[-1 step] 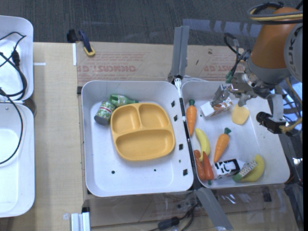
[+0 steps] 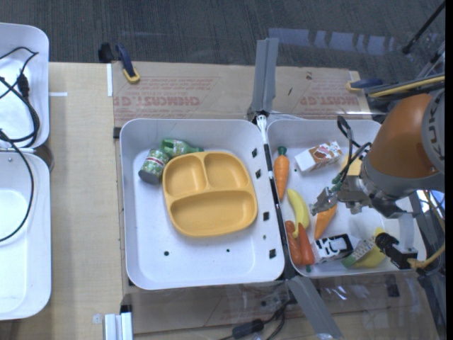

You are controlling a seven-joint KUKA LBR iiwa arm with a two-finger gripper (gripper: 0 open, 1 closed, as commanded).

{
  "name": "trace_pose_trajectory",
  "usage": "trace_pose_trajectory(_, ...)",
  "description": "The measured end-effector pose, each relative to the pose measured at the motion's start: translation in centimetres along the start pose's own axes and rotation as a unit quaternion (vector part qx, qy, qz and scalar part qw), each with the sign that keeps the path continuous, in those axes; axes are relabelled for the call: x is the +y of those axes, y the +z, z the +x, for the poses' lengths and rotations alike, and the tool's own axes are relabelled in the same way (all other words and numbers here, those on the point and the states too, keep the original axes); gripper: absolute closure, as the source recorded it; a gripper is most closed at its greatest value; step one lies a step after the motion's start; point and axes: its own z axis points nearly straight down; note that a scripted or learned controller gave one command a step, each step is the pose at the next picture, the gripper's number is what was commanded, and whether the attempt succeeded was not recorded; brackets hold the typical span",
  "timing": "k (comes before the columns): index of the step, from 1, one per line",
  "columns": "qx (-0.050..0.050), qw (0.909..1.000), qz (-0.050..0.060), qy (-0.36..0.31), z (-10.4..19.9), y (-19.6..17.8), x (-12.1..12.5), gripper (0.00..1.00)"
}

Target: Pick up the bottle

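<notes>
One bottle (image 2: pixel 161 159) in left bin, well apart from gripper (image 2: pixel 327 200).

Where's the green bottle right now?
The green plastic bottle lies in the left white bin, at its upper-left, touching the yellow divided plate.

Yellow divided plate (image 2: pixel 209 193) in left bin (image 2: pixel 134 211), carrot (image 2: pixel 281 173), banana (image 2: pixel 299 210), small carton (image 2: pixel 318 156)

We see the arm (image 2: pixel 403 144) covering the right bin's (image 2: pixel 311 271) right wall. The tool (image 2: pixel 327 202) hides the top of an orange carrot piece (image 2: pixel 323 224). At the left bin's (image 2: pixel 134 211) top-left corner, the bottle's (image 2: pixel 153 166) label is unreadable.
</notes>
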Motion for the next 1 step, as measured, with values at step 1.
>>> trace_pose_trajectory(1, 0.000, 0.9970, -0.001, 0.077, -9.28, -0.74, -2.27, 0.00)
